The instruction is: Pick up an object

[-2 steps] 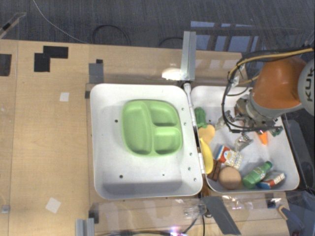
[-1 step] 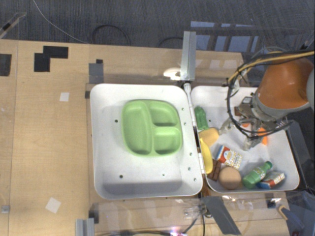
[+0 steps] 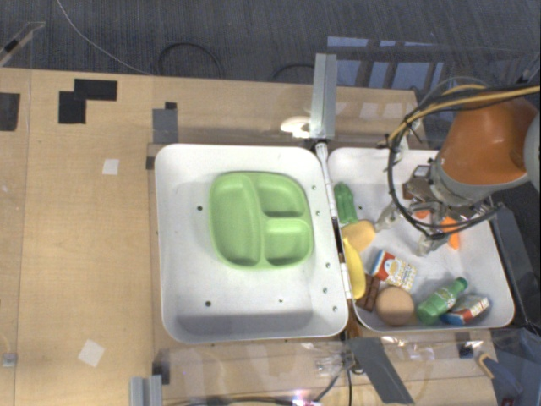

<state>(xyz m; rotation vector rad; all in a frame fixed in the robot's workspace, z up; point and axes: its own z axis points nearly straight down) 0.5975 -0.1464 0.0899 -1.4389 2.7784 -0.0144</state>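
The right bin (image 3: 499, 265) holds several objects. A green cucumber-like piece (image 3: 344, 203) lies along its left wall, with a yellow block (image 3: 359, 235) and a banana (image 3: 356, 276) below it. A small white and red carton (image 3: 395, 271), a brown round object (image 3: 395, 305), a green bottle (image 3: 441, 299) and a blue and red can (image 3: 470, 309) lie toward the front. My gripper (image 3: 420, 227) hangs low over the bin's middle, under the orange band (image 3: 486, 146), just above and right of the carton. A small orange item (image 3: 455, 240) peeks out beside it.
The left bin (image 3: 182, 303) holds a green divided plate (image 3: 259, 218). A metal post (image 3: 323, 96) stands behind the divider between the two bins. Black cables (image 3: 406, 125) loop beside the wrist.
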